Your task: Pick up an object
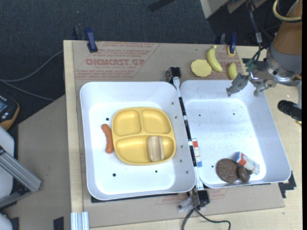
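My gripper [248, 86] hangs over the back edge of the right bin [225, 128], open, with nothing between its fingers. In that bin's front right corner lie a brown round cookie [227, 170], a smaller brown piece [243, 174] and a small red, white and blue packet [247, 162]. The left bin [96, 104] holds a yellow divided plate [142, 135] with a tan bread roll [155, 148] in its front right compartment. An orange sausage [108, 138] lies beside the plate on its left.
Behind the right bin, on the cardboard, sit a yellow banana [215, 59], a yellow round piece [201, 68] and a small yellow item [232, 70]. Blue clamps [89, 39] hold the board's back edge. A black divider strip [187, 128] runs between the bins.
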